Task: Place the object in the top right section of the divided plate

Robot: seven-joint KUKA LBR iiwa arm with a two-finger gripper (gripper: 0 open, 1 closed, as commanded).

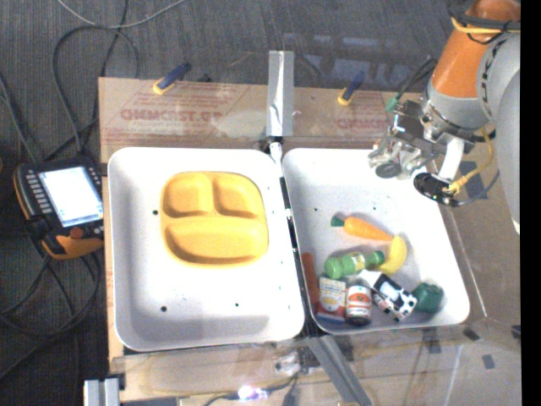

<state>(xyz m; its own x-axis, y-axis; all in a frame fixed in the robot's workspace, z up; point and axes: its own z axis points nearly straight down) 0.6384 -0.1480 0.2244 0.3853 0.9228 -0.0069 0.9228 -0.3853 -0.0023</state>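
Note:
A yellow divided plate (215,218) lies in the left bin (135,311), with two small sections at its far side and one large section nearer me. Its top right section (237,196) holds nothing. The right bin (330,180) holds a toy carrot (365,227), a banana (396,252), a green bottle (353,264), a small carton (331,296), a little red-labelled bottle (359,303), a black-and-white toy (394,296) and a dark green piece (428,297). My gripper (390,161) hangs over the right bin's far right corner, well above the carrot. I see nothing between its fingers.
A metal post (280,100) stands behind the seam between the bins. A teach pendant (63,201) lies left of the left bin. Cables run over the floor at the back. Two blue-and-yellow clamps (172,76) sit on the cardboard behind the bins.

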